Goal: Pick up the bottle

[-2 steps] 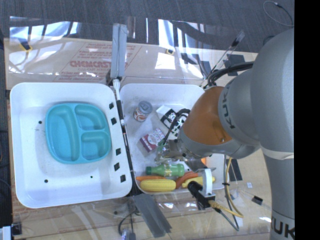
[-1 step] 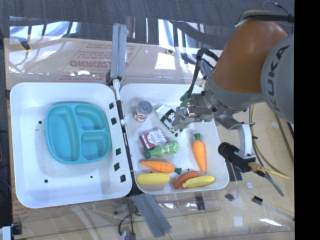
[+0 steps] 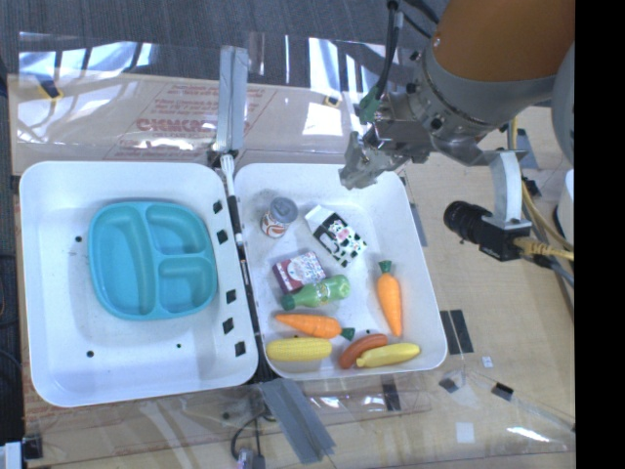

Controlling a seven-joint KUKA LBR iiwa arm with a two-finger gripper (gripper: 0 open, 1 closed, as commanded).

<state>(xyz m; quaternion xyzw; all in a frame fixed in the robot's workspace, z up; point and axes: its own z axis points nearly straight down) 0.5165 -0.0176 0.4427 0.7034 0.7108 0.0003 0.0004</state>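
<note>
Gripper (image 3: 357,169) above rt bin; green bottle (image 3: 318,292) lying flat, white cap.

My arm (image 3: 503,18) is broad and rounded, orange above a grey wrist collar. Black cables loop down beside it to my hand (image 3: 363,167), a cluttered grey metal block with dull, pale fingers.

Bright, even overhead light, glare on the clear plastic sheet (image 3: 146,106), slightly soft focus.
</note>
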